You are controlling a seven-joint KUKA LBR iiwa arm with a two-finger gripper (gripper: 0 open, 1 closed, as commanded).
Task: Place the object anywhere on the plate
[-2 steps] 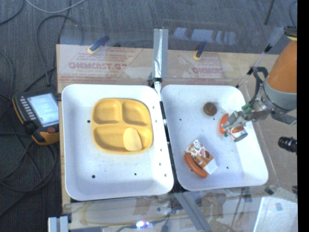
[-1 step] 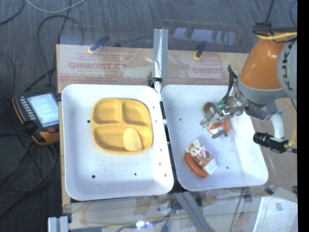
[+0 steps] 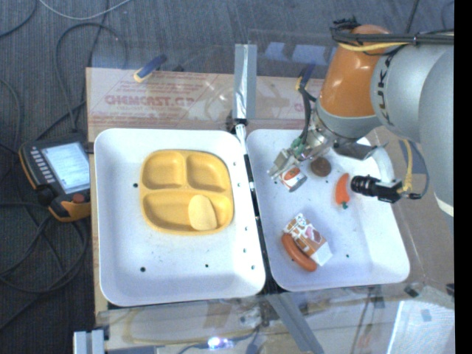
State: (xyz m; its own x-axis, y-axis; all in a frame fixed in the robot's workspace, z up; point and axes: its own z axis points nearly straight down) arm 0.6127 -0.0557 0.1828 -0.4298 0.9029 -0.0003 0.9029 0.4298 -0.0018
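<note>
Nearest the camera, a carton [image 3: 307, 240] and sausage [image 3: 299, 257] lie in the right bin [image 3: 383, 264]. Farther back, the gripper [image 3: 289, 169] pinches a small orange-and-white object [image 3: 293, 177] above that bin. Crossing left to the yellow plate [image 3: 188, 189], a shallow pinch could drop it on the divider.

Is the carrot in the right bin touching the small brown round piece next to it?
Apart. The camera view shows bare white bin floor between the carrot and the brown round piece, which lies up and left of it, by the gripper.
</note>
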